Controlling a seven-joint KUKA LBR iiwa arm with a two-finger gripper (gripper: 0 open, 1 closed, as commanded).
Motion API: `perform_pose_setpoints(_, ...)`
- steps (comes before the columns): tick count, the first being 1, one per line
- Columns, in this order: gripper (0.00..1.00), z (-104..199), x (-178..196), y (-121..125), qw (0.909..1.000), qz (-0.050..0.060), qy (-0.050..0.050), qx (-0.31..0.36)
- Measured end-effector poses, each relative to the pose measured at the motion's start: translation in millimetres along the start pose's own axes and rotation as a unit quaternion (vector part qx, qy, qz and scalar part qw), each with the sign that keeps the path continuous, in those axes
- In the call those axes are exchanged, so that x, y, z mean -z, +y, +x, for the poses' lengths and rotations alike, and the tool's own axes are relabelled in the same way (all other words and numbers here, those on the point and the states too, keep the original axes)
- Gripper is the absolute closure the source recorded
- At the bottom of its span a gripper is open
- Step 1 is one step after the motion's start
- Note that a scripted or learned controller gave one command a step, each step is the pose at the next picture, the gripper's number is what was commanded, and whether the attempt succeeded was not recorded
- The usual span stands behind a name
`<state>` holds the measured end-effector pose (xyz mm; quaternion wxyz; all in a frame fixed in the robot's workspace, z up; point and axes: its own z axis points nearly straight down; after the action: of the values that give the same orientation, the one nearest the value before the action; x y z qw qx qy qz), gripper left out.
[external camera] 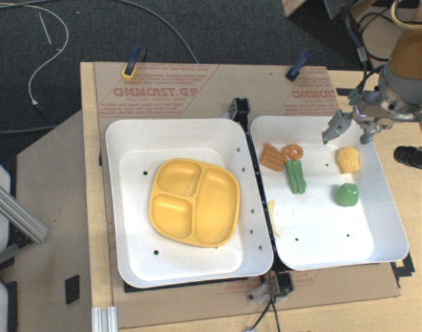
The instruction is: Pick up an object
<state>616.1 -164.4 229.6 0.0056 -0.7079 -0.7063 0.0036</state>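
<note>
Here the left bin [121,206] holds a yellow plate [195,202]; the hand [349,131] hangs open over the right bin [377,241].

Even, bright overhead light is falling across the scene, washing out the white bins [128,185] with mild glare. Beneath the gripper [349,131] only soft, faint shadows are showing. Focus is holding slightly soft throughout, with fine detail blurring.
</note>
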Motion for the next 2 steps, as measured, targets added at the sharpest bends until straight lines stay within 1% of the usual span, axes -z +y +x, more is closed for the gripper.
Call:
perform_pose_setpoints(1, 0.00, 0, 7, 2, 1.0000, -0.006, -0.001, 0.001)
perform_pose_setpoints(2, 0.00, -9, -43, 3, 1.0000, -0.003, -0.001, 0.001)
